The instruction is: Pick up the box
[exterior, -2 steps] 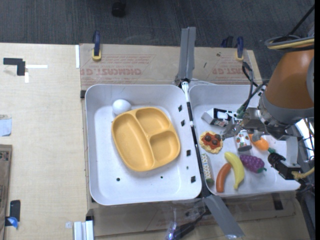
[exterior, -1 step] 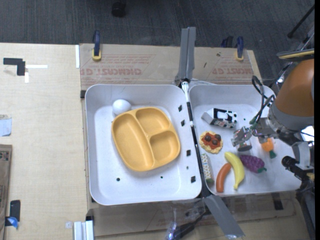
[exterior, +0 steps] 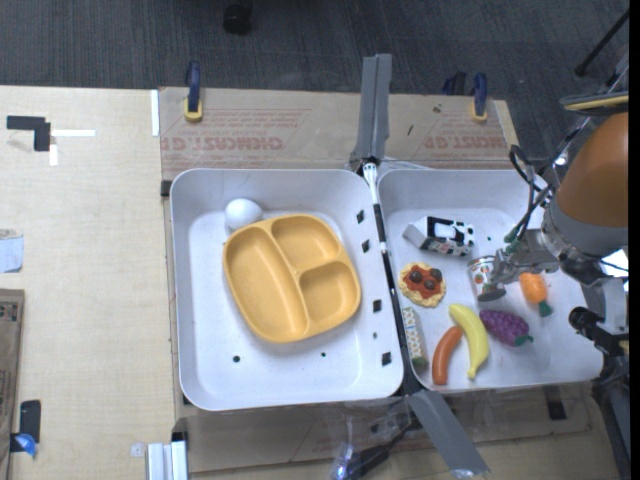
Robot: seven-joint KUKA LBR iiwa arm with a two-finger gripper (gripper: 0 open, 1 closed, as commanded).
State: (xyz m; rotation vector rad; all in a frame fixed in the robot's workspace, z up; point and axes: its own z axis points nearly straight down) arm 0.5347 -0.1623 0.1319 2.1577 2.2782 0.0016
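Observation:
A black-and-white box (exterior: 447, 235) lies flat at the back of the right bin (exterior: 560, 368). A narrow tan box (exterior: 413, 333) lies along that bin's left wall. My gripper (exterior: 499, 273) hangs low over the middle right of the bin, to the front right of the black-and-white box and apart from it. It is right beside a small silver-and-red can (exterior: 482, 270), whose far side it partly hides. The grey arm with its orange band (exterior: 603, 168) reaches in from the right.
In the right bin lie a toy tart (exterior: 423, 284), a banana (exterior: 472, 336), a sausage (exterior: 446, 353), purple grapes (exterior: 505, 325) and an orange fruit (exterior: 535, 288). The left bin (exterior: 200, 368) holds a yellow divided plate (exterior: 292, 274) and a white egg (exterior: 242, 211).

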